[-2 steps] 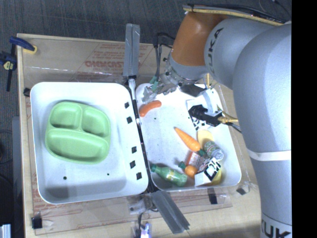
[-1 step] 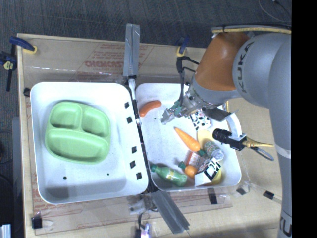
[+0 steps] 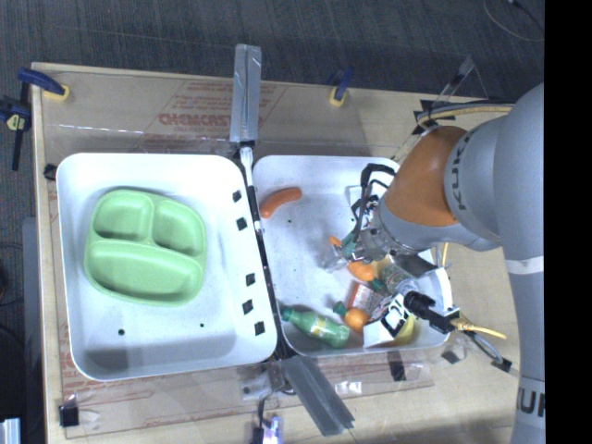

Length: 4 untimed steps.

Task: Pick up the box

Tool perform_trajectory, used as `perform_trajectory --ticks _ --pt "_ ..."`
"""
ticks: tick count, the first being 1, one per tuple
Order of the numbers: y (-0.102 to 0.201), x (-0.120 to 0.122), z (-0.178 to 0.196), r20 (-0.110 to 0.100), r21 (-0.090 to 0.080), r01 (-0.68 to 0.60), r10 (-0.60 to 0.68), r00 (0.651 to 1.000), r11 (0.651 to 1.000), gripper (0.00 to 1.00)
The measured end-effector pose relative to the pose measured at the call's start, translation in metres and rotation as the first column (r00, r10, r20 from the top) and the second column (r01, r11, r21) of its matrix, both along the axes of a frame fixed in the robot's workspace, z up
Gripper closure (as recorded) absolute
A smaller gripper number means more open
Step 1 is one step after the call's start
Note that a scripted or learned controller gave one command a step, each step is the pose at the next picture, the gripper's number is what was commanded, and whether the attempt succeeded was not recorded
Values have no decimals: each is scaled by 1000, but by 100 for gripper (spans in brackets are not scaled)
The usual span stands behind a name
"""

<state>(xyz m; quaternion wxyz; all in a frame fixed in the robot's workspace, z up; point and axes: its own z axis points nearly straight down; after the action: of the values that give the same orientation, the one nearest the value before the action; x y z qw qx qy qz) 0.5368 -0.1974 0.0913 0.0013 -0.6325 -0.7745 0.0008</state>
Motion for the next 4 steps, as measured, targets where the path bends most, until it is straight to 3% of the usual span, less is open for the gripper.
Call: perform_trajectory --ticks 1,2,3,4 --pt "28 -48 35 0 2 -187 187 982 982 100" --pt "73 36 122 4 -1 -140 140 990 990 100" --pt "74 37 132 4 -1 -146 146 989 989 100" --pt "74 37 132 4 -1 -146 146 989 989 0"
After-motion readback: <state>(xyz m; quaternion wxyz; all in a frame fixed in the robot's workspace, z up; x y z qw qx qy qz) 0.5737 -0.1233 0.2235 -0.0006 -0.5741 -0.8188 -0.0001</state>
